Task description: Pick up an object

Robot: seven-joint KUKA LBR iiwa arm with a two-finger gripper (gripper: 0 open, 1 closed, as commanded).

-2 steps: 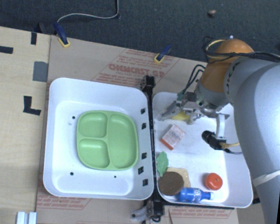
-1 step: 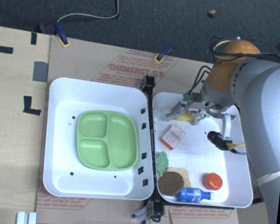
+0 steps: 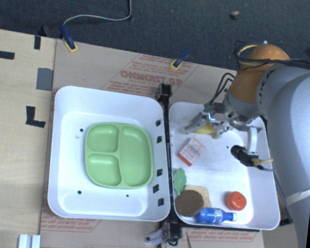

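We are looking first at the small yellow object (image 3: 206, 130) in the far part of the right white bin (image 3: 264, 196), because the gripper (image 3: 210, 121) is hanging just above it, maybe touching it. It is looking like a soft or plastic toy piece, so we are judging it light and a little slippery; taking it across its narrow middle is seeming best. The metal fingers are appearing a little spread around its upper edge, but we are not seeing the object pinched between them, so we are not calling it held. Just beside it, toward the near side, a small red-and-white paper packet (image 3: 191, 151) is lying flat, thin and hard to grip. Farther down, a green soft piece (image 3: 179, 180), a round brown disc (image 3: 189, 202), a blue plastic bottle (image 3: 214, 215) and an orange round cap (image 3: 236, 200) are lying. The left white bin (image 3: 63, 137) is bearing a pale green divided plate (image 3: 120, 155).
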